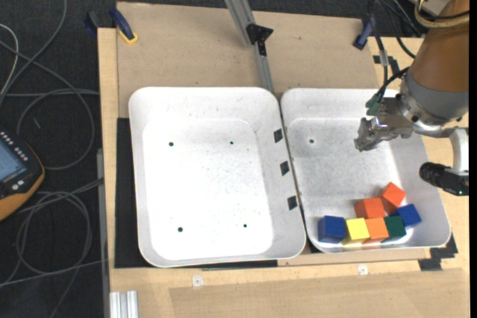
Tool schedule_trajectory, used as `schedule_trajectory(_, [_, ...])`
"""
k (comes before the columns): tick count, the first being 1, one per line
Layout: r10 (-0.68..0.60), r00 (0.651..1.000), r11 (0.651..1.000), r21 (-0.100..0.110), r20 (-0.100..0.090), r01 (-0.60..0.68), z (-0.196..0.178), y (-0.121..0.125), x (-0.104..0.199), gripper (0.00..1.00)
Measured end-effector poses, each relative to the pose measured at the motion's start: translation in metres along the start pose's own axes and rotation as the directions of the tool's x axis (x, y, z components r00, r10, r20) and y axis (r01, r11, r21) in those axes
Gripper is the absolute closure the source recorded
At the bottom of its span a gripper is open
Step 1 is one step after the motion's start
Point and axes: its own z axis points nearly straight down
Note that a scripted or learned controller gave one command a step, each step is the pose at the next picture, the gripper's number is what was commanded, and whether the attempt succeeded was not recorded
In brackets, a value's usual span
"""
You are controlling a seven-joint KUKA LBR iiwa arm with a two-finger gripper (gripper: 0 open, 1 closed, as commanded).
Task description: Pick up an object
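Arm: we see it reach in from the right, wrist bent down over the right bin [440, 231].
Gripper [367, 136]: poised above the bin's bare floor; we cannot tell its opening.
Blocks [370, 220]: clustered in the near right corner, well apart.

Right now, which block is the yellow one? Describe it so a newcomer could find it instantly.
Start at the right-hand bin and look into its near right corner, where the blocks cluster. In the front row, the yellow block sits between a blue block and an orange block; it is the cluster's sole yellow piece.
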Motion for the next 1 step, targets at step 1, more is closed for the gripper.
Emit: schedule_trajectory(1, [0.000, 1.000, 1.000, -0.003, 0.002, 0.000, -0.0101, 0.0025, 0.0509, 1.00])
